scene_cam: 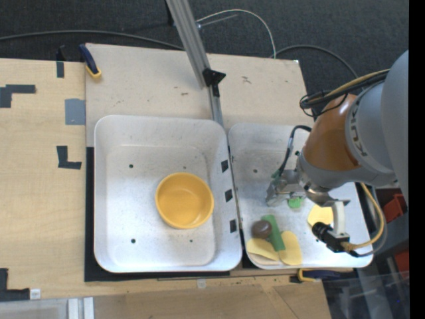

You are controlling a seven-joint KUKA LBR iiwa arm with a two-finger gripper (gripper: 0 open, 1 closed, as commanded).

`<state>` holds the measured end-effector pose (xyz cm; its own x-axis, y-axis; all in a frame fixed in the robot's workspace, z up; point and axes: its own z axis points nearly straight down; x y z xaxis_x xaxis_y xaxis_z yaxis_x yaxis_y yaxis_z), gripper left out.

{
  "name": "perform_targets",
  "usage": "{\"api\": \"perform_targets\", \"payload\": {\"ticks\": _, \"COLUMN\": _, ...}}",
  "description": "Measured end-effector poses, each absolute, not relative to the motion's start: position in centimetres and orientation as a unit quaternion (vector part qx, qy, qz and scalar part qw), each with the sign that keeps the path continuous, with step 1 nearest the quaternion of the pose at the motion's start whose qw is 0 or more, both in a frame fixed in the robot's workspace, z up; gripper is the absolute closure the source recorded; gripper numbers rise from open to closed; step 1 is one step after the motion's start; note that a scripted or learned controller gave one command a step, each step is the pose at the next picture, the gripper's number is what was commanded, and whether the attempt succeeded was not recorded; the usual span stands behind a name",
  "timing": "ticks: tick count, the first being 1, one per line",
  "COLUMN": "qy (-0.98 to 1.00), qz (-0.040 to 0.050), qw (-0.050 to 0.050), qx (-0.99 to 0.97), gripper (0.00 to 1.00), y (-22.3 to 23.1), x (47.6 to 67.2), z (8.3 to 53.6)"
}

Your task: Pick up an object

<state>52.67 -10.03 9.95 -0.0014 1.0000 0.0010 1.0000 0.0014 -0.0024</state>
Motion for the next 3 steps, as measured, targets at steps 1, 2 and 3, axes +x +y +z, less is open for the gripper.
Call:
{"api": "perform_targets", "payload": {"ticks": 1, "qy": -0.708, "qz": -0.0005, "qw": 0.0, "qx": -0.707, "gripper": 1.0, "y": -9.3, "x": 52.2, "z": 14.6}}
{"api": "perform_targets", "payload": {"ticks": 2, "qy": -0.707, "qz": -0.0011, "qw": -0.002, "qx": -0.707, "gripper": 1.0, "y": -9.7, "x": 52.2, "z": 20.8}}
{"api": "perform_targets", "payload": {"ticks": 3, "qy": -0.707, "qz": 0.0003, "qw": 0.001, "qx": -0.707, "gripper": 1.0, "y": -9.7, "x": 52.2, "z": 21.0}}
